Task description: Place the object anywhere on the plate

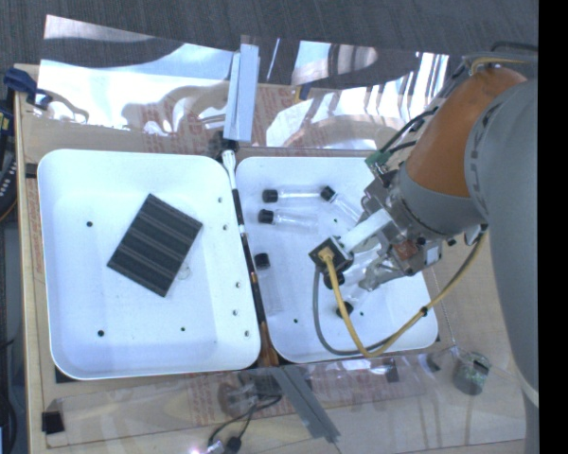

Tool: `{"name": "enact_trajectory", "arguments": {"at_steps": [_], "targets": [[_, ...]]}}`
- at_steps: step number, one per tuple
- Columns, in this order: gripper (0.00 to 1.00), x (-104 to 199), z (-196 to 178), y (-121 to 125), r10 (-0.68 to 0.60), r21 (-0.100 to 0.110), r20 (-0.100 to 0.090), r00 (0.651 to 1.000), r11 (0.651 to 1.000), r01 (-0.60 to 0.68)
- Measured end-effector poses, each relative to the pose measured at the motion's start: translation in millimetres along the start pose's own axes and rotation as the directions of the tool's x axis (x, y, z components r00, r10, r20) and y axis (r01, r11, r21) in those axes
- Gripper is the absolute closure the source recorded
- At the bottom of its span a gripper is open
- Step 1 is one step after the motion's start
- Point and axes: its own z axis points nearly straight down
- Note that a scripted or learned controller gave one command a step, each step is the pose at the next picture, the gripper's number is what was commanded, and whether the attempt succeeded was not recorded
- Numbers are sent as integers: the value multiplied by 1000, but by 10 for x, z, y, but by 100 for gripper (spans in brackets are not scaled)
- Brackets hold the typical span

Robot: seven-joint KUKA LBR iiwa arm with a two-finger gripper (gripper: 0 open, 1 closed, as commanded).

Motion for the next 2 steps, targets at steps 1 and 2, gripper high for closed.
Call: {"name": "enact_trajectory", "arguments": {"at_steps": [1,2], "targets": [[100,292,498,-823,49,1,2,999,999,-49],[100,549,607,-1607,119,-1,-1,993,993,-119]]}}
